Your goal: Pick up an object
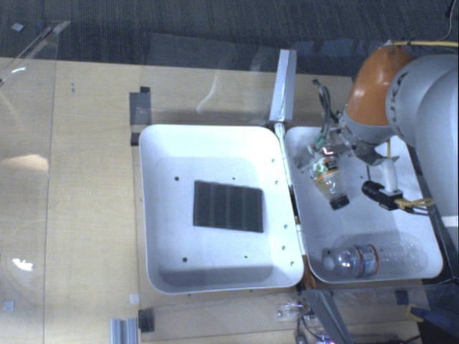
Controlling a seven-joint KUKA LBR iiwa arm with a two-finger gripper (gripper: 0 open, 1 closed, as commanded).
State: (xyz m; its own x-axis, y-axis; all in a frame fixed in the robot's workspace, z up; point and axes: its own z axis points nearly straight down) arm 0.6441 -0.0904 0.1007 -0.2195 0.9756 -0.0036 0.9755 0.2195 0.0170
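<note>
Arm reaches into the right bin (430,253), jaws (324,165) low over its upper left part; open or closed cannot be told. A clear plastic bottle (373,258) with a blue label lies on its side near that bin's front wall, well apart from the jaws. Left bin (161,192) has a dark ribbed pad (228,206) mid-floor. Both bins sit on the wooden counter (79,213).

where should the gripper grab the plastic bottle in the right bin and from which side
Likely across the clear body of the plastic bottle, straight from above. It lies on its side near the front wall of the right bin, long axis left to right, so fingers should straddle its width beside the blue label; that wall probably blocks a sideways approach.
</note>
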